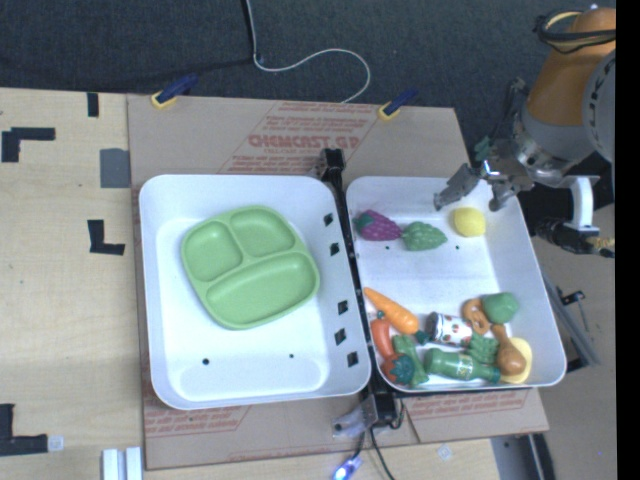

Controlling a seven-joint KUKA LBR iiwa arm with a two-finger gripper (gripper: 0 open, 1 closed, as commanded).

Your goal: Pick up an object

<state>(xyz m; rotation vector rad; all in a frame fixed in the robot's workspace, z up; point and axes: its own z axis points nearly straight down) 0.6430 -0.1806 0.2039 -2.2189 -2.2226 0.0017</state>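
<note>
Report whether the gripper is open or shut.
Open: the two-finger gripper has its fingers spread apart above the small yellow lemon-like toy, holding nothing.

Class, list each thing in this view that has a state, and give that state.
gripper: open, above the right bin, holding nothing
yellow lemon: lying loose below the gripper
green divided plate: lying flat in the left bin
carrot: lying on its side

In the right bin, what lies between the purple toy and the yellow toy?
In the camera view, a green leafy toy lies between the purple toy and the yellow toy.
</note>
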